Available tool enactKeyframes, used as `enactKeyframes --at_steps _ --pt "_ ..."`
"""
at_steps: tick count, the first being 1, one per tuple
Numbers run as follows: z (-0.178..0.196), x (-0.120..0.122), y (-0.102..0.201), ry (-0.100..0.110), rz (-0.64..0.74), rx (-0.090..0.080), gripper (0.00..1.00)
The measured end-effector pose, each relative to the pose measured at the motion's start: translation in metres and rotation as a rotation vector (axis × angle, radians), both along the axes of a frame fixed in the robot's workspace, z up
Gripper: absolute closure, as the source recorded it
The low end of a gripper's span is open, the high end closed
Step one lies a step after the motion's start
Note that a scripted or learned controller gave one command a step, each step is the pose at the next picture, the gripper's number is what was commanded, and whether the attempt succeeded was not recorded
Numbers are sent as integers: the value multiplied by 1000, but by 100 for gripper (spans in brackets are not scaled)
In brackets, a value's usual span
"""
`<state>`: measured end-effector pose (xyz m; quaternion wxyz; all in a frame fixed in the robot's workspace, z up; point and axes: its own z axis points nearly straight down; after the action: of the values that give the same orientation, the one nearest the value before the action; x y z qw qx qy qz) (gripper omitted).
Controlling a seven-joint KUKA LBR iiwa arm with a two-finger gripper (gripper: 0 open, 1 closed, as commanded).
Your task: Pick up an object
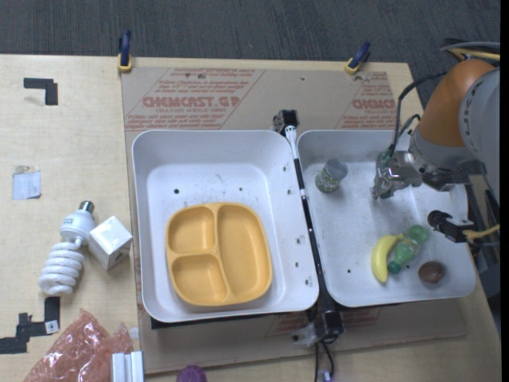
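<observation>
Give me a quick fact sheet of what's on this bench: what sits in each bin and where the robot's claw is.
left bin: yellow divided plate
right bin: small cup, banana, green bottle, brown round object
gripper: over the right bin's upper right part, apart from the objects
outside the bins, left: spiral light bulb, white cube

My gripper hangs over the right bin, near its far right wall, with nothing seen between its fingers. To its left a small grey-green cup stands near the divider. Nearer the front lie a banana, a green bottle touching it, and a brown round object just beside. The left bin holds a yellow divided tray.
</observation>
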<state>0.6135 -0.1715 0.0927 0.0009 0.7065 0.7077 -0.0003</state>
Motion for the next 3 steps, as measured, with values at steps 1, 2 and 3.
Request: enactKeyframes --at_steps 1,2,3 --pt "0 -90 63 1 -3 1 0" --pt "0 22 8 0 1 0 0" --pt "0 -27 60 0 1 1 0"
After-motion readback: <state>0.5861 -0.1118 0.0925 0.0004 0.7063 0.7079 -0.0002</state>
